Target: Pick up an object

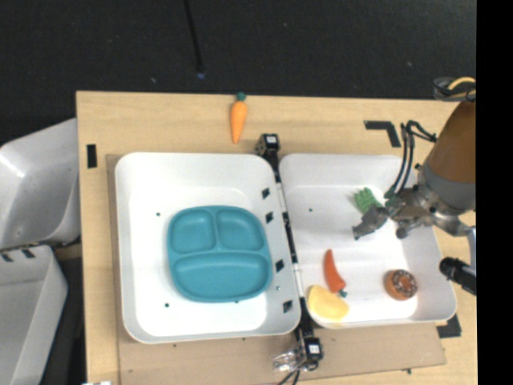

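Two shallow white bins sit side by side on a pale wooden bench [96, 295]. The left bin [132, 215] holds a smooth teal divided plate [218, 253] with three compartments, lying flat near its middle. The right bin [321, 175] carries several small things: a green ridged piece [366, 198] in its upper middle, a red pepper-shaped piece [333, 271] at lower left, a rounded yellow piece [327, 304] just below it against the near wall, and a brown round doughnut-like item [401, 284] toward the lower right. The gripper [370, 225] reaches in from the right edge of the frame, its dark tip low over the bin floor just below the green piece; whether it pinches anything cannot be told. An orange carrot toy [238, 119] lies on the bench above the bins, well apart from them.
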Robot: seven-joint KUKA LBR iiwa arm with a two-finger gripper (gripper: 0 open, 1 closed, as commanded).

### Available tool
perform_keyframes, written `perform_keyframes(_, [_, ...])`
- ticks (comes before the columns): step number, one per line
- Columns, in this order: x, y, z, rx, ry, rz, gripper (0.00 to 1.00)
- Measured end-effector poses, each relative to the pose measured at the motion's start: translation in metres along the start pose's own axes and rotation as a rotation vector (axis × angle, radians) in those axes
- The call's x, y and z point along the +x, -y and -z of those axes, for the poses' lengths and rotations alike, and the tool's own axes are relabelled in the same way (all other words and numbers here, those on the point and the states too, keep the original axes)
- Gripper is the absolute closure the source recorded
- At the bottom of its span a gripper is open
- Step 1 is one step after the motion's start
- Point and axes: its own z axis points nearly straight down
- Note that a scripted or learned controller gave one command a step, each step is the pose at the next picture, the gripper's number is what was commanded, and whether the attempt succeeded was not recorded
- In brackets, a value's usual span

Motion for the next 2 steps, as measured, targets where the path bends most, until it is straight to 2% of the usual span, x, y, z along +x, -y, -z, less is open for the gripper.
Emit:
perform_keyframes(1, [0.0,-0.003,0.007,-0.013,0.003,0.003,0.0])
perform_keyframes(2, [0.002,-0.008,-0.055,-0.008,0.002,0.001,0.0])
